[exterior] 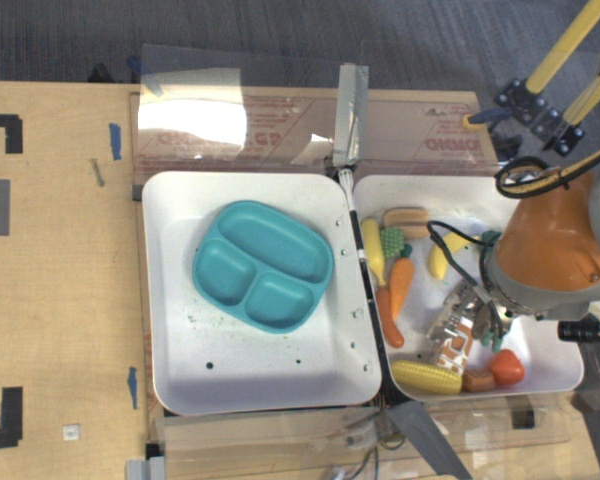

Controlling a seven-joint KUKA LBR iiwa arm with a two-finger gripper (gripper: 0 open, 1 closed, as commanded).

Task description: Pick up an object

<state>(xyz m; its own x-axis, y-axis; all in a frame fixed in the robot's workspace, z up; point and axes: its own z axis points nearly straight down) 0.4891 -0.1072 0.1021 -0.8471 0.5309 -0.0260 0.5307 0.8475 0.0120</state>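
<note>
- The gripper (460, 330) hangs low inside the right bin (555, 378), reaching in under the arm's orange band (552, 243); it sits amid the toy food, which fits a descent aimed at one of the pieces there.
- How the gripper stands, spread or closed, I cannot tell: its metal parts blur together against the white floor, and nothing is plainly seen pinched in it.
- The corn cob (427, 376) lies on its side just below the gripper, toward the bin's near wall, possibly touching it; this looks the likeliest target, being closest and lying flat with its long sides free.
- The tomato (507, 367) sits just to the gripper's right and slightly below, near the same wall, with a small brownish piece (477, 379) between it and the corn.
- The carrot (397, 298) lies to the gripper's left, slanted, well clear of it; beyond that, against the divider between the bins, rests a yellow banana-like piece (372, 251).
- Above and to the left of the gripper sit a green piece (393, 241) and a hot-dog bun (407, 217); another yellow piece (438, 260) lies just above it, partly under a black cable (450, 240).
- Far to the left, across the divider, the teal divided plate (264, 266) rests alone in the left bin (180, 368), tilted in plan, its compartments bare; it plays no part in this reach.
- The crowding along the near wall leaves little room, so a closing grasp could nudge neighbours rather than seat cleanly on one piece.
</note>
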